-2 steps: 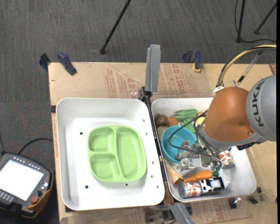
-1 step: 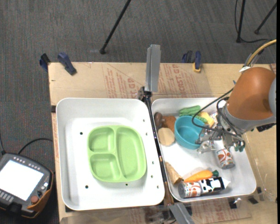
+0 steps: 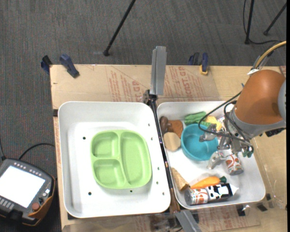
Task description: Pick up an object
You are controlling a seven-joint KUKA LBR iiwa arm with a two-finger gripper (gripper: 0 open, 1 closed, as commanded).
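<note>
- Can (image 3: 234,164), red and white, is seen lying at about 4 o'clock in the right bin (image 3: 257,181), just beside the blue bowl (image 3: 199,146) and directly under the gripper (image 3: 225,154).
- Arm (image 3: 261,100), grey with an orange band, is shown reaching in from 3 o'clock, its wrist hanging over the bowl's right rim.
- Gripper is pictured low among the clutter; how far it is parted cannot be told, and nothing is clearly seen between its tips.
- Contact is uncertain: the metal tips appear close to, perhaps touching, the can and the bowl's edge, but the slant of the view leaves this unsettled.
- A miss is judged likely, since the can is round and tilted and could be rolled away toward 5 o'clock if it is struck off-centre.
- The bowl's rim could be caught instead, so that the bowl is dragged or tipped against the yellow toy (image 3: 211,123) and green toy (image 3: 195,116) at 12 o'clock.
- Crowding is a further risk: the carrot (image 3: 205,181) and carton (image 3: 210,193) are packed near 6 o'clock, and a can that is nudged could be jammed against them.
- Green tray (image 3: 121,159) is seen alone in the left bin (image 3: 70,129), well apart from the action.
</note>
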